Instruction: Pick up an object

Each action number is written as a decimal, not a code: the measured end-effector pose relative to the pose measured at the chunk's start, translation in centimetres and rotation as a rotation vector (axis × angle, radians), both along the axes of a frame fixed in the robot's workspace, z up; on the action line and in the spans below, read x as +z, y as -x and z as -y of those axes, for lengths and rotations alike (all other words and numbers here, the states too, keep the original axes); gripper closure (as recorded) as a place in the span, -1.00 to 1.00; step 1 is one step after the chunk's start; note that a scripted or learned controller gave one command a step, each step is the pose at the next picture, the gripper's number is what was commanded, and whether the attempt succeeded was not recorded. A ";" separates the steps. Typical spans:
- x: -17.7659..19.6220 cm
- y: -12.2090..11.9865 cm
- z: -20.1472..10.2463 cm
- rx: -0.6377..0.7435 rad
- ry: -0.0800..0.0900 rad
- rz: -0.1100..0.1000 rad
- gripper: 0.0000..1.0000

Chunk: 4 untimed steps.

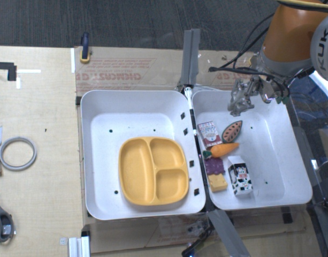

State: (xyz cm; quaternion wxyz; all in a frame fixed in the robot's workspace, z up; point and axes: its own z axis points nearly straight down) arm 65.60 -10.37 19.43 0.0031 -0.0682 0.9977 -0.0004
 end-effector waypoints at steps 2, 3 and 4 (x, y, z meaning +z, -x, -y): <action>-0.2 4.0 -10.5 -0.362 -0.002 -0.002 1.00; -1.9 8.5 -21.0 -0.548 -0.001 -0.007 1.00; -1.9 8.5 -20.9 -0.548 -0.001 -0.007 -1.00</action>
